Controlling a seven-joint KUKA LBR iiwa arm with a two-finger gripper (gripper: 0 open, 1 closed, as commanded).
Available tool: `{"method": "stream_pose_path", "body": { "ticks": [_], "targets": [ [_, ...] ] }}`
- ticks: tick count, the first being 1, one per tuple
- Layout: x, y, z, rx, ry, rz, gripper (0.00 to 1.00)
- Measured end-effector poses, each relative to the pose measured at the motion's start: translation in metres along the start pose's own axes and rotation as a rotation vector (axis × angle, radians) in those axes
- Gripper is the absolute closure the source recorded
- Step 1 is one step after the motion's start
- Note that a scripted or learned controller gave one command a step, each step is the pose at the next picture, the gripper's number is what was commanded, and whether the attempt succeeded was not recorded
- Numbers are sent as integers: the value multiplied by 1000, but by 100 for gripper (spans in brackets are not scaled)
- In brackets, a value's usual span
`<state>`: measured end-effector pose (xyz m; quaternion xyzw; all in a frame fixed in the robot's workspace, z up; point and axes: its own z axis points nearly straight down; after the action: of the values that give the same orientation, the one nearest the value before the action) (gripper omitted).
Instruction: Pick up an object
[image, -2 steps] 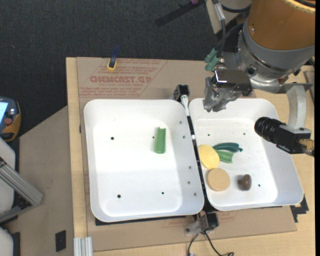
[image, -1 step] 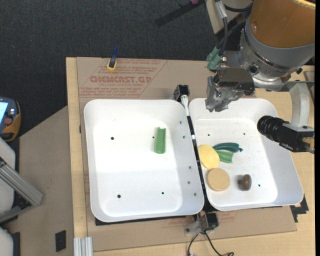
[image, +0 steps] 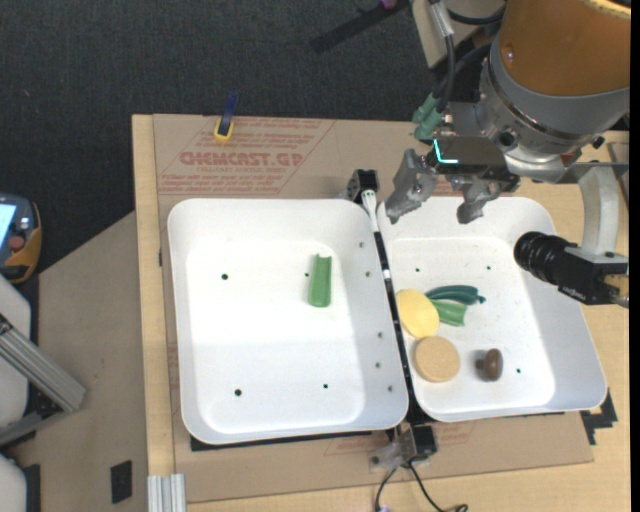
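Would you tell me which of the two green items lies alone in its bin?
The straight green stick, alone in the left bin. The curved green piece shares the right bin with three other items.

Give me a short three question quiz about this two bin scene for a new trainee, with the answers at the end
1. True or false: the green cylinder lies in the right bin.
2. How many objects lie in the right bin?
3. Multiple choice: the gripper is A) over the far edge of the right bin, B) over the middle of the left bin, C) touching the brown lump.

Key:
1. False; it lies alone in the left bin.
2. Four: the yellow oval piece, the dark green pepper-like piece, the tan round disc and the brown lump.
3. A; its fingers are open, with nothing between them.
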<state>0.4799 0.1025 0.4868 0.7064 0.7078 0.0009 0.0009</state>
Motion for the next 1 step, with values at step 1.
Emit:
{"method": "stream_pose_path", "body": {
  "ticks": [1],
  "targets": [
    [0, 1, -11, -4, 0, -1, 100]
  ]
}}
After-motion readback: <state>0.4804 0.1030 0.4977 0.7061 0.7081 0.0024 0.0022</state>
